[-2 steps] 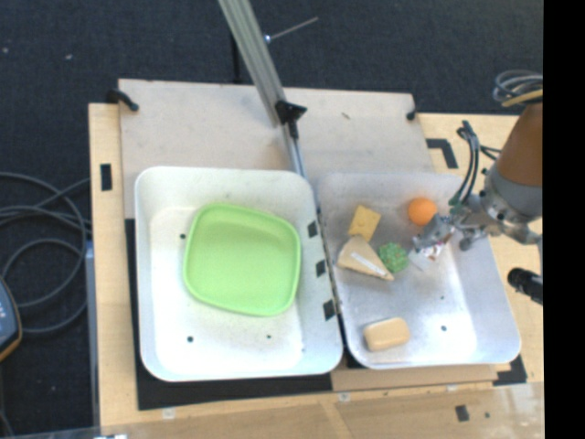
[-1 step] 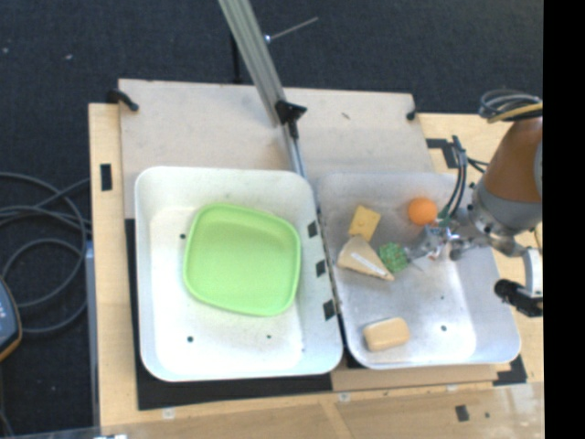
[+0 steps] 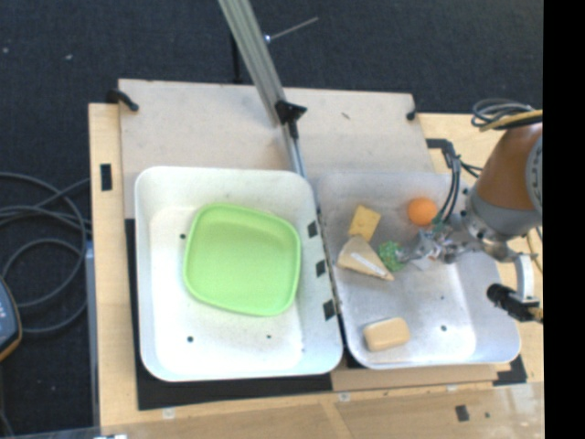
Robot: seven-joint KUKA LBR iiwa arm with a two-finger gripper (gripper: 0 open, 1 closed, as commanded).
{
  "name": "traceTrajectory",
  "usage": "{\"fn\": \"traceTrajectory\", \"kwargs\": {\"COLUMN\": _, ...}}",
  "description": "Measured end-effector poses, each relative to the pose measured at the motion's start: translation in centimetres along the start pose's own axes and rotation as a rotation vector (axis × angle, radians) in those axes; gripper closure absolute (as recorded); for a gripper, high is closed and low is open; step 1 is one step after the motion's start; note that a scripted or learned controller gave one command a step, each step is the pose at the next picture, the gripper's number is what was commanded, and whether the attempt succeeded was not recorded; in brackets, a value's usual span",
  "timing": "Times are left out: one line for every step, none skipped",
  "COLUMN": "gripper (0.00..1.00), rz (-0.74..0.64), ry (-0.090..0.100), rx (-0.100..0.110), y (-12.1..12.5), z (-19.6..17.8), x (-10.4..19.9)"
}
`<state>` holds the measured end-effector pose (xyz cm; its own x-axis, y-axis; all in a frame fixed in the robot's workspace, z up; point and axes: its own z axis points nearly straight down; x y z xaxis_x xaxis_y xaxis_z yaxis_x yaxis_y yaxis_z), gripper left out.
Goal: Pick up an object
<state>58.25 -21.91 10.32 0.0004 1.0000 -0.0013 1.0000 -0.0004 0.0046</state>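
Two shallow white bins sit side by side on the bench (image 3: 110, 245). In the right bin (image 3: 484, 337) the gripper (image 3: 422, 248) hangs low, near the middle, its fingers pointing toward the small green object (image 3: 391, 253) just beside them. The fingers are thin, dark and blurred against the white floor, so whether they are spread or pressed together cannot be told, and nothing can be seen pinched between them. Whether the fingertips touch the green object is also unclear; they look very close to it.

Beside the green object, toward the left bin, lies a pale cream wedge (image 3: 366, 262), touching or nearly touching it. A small yellow block (image 3: 365, 221) lies just above the wedge, an orange ball (image 3: 421, 211) rests near the bin's upper part close to the gripper's cabling, and a tan rounded block (image 3: 386, 334) lies apart near the lower edge.

The arm (image 3: 512, 186) enters from the right, its orange band and grey wrist cut off by the frame's edge, so the upper links are out of sight. The wrist is bent down and to the left, over the bin's right side, with dark cables looping around it and hiding part of the bin's upper right corner.

The left bin (image 3: 155, 337) holds a light green square plate (image 3: 242, 259), lying flat, well apart from the gripper. A slanted metal pole (image 3: 251, 44) rises from the gap between the bins at their far side.
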Motion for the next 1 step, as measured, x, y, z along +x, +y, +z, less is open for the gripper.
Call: {"fn": "traceTrajectory", "kwargs": {"gripper": 1.00, "rz": 0.000, "ry": 0.000, "rx": -0.002, "y": 0.06, "z": -1.10, "x": -0.03}}
